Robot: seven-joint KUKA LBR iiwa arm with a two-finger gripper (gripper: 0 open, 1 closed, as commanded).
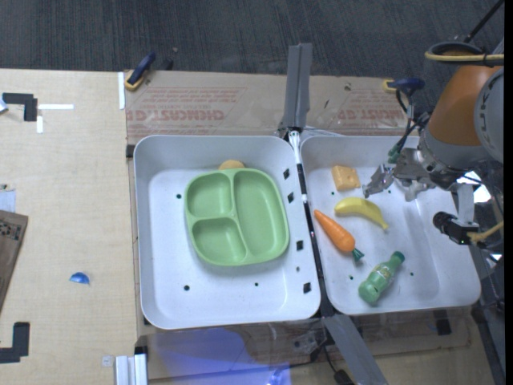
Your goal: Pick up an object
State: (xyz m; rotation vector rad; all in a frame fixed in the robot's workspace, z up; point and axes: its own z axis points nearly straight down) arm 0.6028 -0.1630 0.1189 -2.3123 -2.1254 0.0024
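1. The arm [469,107] reaches in at the frame's right; its gripper [383,180] hangs over the right bin [449,287]; I cannot tell the jaws' state.
2. Just below it lies a banana [362,211]; a yellow block [345,177] sits to its left.
3. Lower: carrot [335,231], green bottle [380,277].
4. The left bin [160,295] holds a green tray [237,216].
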